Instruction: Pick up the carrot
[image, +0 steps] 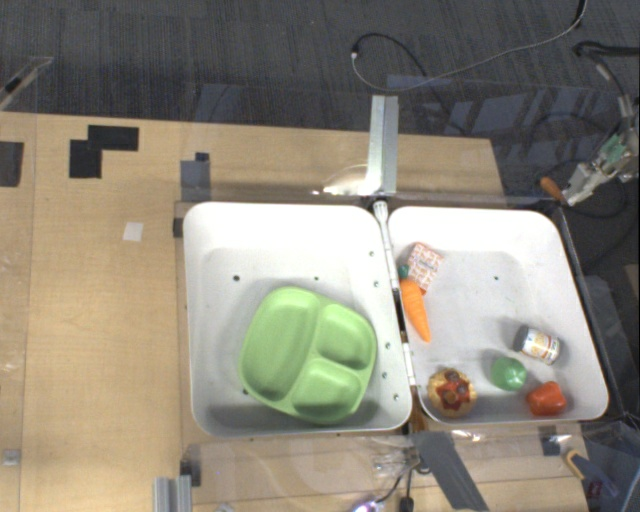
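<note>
— Claw (583, 182) of mine hangs outside the far right corner of the right bin (560, 300); from this blur I cannot tell whether it is wide or narrow.

— And the carrot (414, 310)?

— Well apart from me, lying flat in that bin, close along the wall shared by the 2 bins, leafy end just beside a snack packet (424, 265).

— How will it handle?

— Light, stiff, smooth and tapered, I'd judge, so it may roll or squirt out. I'd grip across the thick upper half, jaws square to its length, minding the wall.
</note>
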